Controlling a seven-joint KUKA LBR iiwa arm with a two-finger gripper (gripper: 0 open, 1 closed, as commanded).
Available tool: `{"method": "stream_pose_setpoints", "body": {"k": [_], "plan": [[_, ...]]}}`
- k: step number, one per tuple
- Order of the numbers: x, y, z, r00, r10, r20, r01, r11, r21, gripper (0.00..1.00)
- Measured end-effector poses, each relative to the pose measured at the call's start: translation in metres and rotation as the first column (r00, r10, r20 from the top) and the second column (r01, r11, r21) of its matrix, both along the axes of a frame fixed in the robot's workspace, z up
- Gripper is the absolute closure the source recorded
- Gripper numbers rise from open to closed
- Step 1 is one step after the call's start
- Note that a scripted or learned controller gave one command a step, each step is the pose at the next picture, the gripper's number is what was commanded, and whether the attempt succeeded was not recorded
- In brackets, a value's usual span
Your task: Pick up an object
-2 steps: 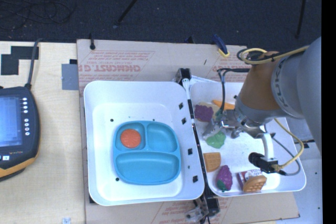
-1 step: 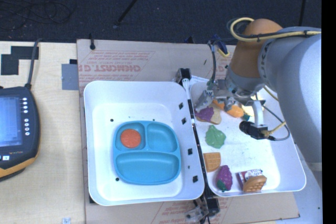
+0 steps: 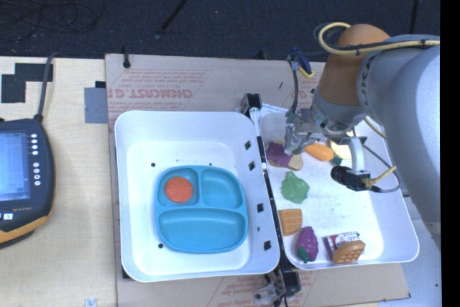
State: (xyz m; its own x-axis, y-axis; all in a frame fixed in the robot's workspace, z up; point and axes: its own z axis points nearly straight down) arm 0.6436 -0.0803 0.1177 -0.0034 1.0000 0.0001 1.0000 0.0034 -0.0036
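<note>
My gripper [image 3: 295, 144] reaches down into the back left part of the right bin [image 3: 402, 241]. Its tip hangs just above a dark purple object [image 3: 277, 154] with a small tan piece [image 3: 295, 164] beside it. An orange piece [image 3: 319, 151] lies just right of the gripper, and a yellow piece [image 3: 342, 152] lies further right. A green leafy item [image 3: 295, 188] sits in the bin's middle. Nearer the front are an orange cracker [image 3: 290, 220], a purple grape bunch [image 3: 307, 243], and a waffle-like piece [image 3: 349, 251] on a small packet.
The left bin [image 3: 136, 147] holds a blue divided tray [image 3: 215, 226] with an orange-red round item [image 3: 179, 189] in its back left compartment. A black clip with cable [image 3: 349, 177] hangs off the arm over the right bin. A teach pendant [image 3: 21, 176] lies at far left.
</note>
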Motion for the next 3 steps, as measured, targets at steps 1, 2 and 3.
{"method": "stream_pose_setpoints", "body": {"k": [1,2,3], "plan": [[0.0,0.0,-0.001,1.0,0.001,-0.001,-0.001,1.0,0.0,0.0],[0.0,0.0,0.009,1.0,0.003,-0.002,-0.003,1.0,0.0,1.0],[0.0,0.0,0.009,1.0,0.004,-0.003,-0.004,1.0,0.0,0.0]]}}
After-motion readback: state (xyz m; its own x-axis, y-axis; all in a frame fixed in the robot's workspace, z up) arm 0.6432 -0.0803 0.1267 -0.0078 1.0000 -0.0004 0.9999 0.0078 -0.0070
